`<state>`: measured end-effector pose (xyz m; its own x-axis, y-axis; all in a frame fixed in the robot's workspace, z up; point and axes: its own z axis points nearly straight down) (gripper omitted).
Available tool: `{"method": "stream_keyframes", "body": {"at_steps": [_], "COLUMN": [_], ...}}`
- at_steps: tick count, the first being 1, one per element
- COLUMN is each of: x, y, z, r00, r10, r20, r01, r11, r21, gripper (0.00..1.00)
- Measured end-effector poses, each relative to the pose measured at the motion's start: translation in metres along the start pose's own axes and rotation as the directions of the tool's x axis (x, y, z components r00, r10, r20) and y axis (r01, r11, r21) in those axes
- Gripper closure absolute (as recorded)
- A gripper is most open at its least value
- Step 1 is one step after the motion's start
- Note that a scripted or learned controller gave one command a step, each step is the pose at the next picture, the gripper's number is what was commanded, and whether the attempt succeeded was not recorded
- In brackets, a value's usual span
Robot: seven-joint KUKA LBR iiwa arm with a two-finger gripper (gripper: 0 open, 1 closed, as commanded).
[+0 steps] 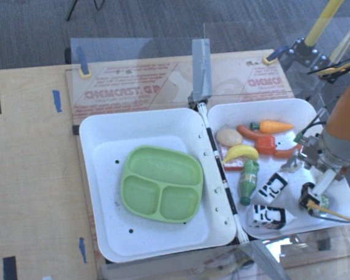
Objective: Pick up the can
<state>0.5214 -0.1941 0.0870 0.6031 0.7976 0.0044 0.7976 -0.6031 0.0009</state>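
**A:** Start at the near rim; where is the can?

**B:** In the right bin [252, 105], at about 7 o'clock, close to the near wall; I take the white piece with black markings [268, 215] to be the can, though its shape is hard to read; it looks tipped on its side, as loose things settle.

**A:** And just beyond it?

**B:** A smaller black-and-white piece [272, 187], tilted and very near the can; at 9 o'clock lies a green bottle [248, 182], its neck pointing toward 12; both crowd the can, so a descent could nudge them.

**A:** The gripper?

**B:** The gripper [295, 161] hangs near the bin's middle, a shade toward 3 o'clock, because the arm [346, 126] reaches in from that side; it is beyond the can, not over it; I cannot tell how wide it stands, and I see nothing held in it.

**A:** Farther back?

**B:** A banana [240, 153] at 10 o'clock; a pale round toy [228, 137] behind it; a red-orange piece [268, 145] and a carrot [275, 125] toward 12; all well apart from the can.

**A:** The left bin [104, 174]?

**B:** A green divided plate [161, 184] lies flat at its centre; no part of this pick, I judge; the can is not yet grasped.
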Motion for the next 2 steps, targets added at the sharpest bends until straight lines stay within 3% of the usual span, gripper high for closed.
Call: {"method": "stream_keyframes", "body": {"at_steps": [1, 2], "x": [0.038, 0.014], "y": [0.051, -0.006], "z": [0.001, 0.001], "r00": [0.998, 1.000], "r10": [0.064, 0.014], "r20": [-0.001, 0.003], "r01": [-0.064, -0.014], "r11": [0.998, 1.000], "r21": [0.006, 0.001], "gripper": [0.00, 0.00]}}
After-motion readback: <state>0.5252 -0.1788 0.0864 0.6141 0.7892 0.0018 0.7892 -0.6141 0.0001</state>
